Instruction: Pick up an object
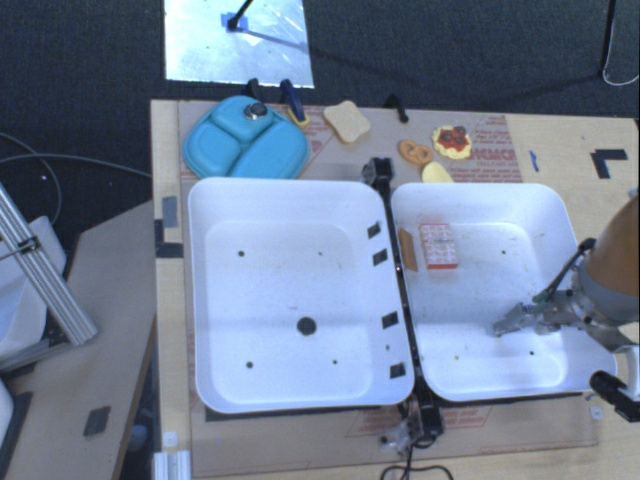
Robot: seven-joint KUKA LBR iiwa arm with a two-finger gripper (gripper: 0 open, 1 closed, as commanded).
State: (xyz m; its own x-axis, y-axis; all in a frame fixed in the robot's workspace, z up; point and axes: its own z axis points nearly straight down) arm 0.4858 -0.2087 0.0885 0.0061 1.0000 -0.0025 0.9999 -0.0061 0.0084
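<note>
Two shallow white bins side by side on the bench, rims touching along a black divider strip (pixel 393 268).

Left bin (pixel 215 268): smooth plastic floor, rounded corners, small dark holes, one dark round disc (pixel 306 326) near the floor's centre. Floor otherwise open; wide room on all sides of the disc.

Right bin (pixel 480 203): same shape and finish. One object in it: a small flat box (pixel 438 245), white with reddish print, rectangular, lying flat in the upper left part of the floor, just beside the divider and near the far wall. A brown card-like piece (pixel 408 249) sits at its left edge, against the divider. Little room on the box's left side; open floor to its right and toward the near rim.

Gripper (pixel 503 327) enters over the right rim, grey metal, low over the right bin's floor in the lower right part. Tip points left. Cannot tell whether the fingers are spread or together; nothing visible at the tip. The box lies well apart from it, up and to the left, bare floor between.

Behind the bins, on the bench board: blue plastic divided plate (pixel 245 140), toast-shaped piece (pixel 347 121), pretzel (pixel 414 152), small pizza-like toy (pixel 452 141), yellow piece (pixel 436 173) touching the right bin's far rim.
</note>
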